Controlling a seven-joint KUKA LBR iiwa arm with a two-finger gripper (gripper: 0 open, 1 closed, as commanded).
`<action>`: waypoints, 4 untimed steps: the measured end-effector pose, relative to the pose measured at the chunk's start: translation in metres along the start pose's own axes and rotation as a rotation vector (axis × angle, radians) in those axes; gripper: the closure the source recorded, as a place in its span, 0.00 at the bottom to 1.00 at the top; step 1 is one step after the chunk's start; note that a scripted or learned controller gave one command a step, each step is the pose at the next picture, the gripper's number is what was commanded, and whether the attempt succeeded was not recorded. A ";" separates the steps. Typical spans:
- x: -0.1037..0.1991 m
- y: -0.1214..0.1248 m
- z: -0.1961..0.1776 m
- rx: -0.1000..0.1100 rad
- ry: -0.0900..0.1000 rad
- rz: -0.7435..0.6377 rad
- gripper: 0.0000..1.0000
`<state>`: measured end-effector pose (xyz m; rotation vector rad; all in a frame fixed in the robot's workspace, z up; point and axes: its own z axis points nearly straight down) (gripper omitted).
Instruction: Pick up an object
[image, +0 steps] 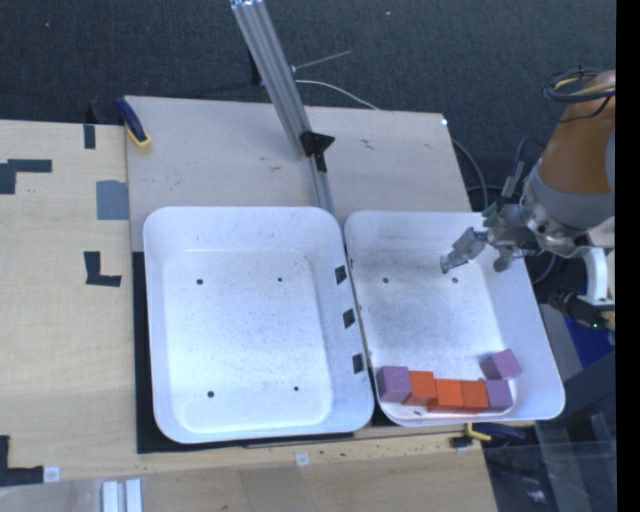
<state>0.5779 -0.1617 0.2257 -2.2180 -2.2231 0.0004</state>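
Several blocks lie along the near edge of the right bin (400, 240): a purple block (394, 382) at the left, orange blocks (448, 391) in the middle, and purple blocks (500, 365) at the right. My gripper (478, 250) hangs over the far right part of that bin, well behind the blocks. Its fingers stand open with nothing between them. The grey arm with its orange band (580, 140) comes in from the right.
The left bin (240, 320) sits beside the right one, with black clips (348, 318) along the seam between them. A slanted metal rail (285, 90) crosses the bench behind the bins. A yellow-tipped clamp (135, 125) lies at the back left.
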 end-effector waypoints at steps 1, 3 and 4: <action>-0.030 -0.084 0.137 0.005 0.000 0.005 0.00; -0.040 -0.006 0.134 0.000 -0.001 0.001 0.00; -0.047 0.099 0.133 0.005 -0.001 0.000 0.00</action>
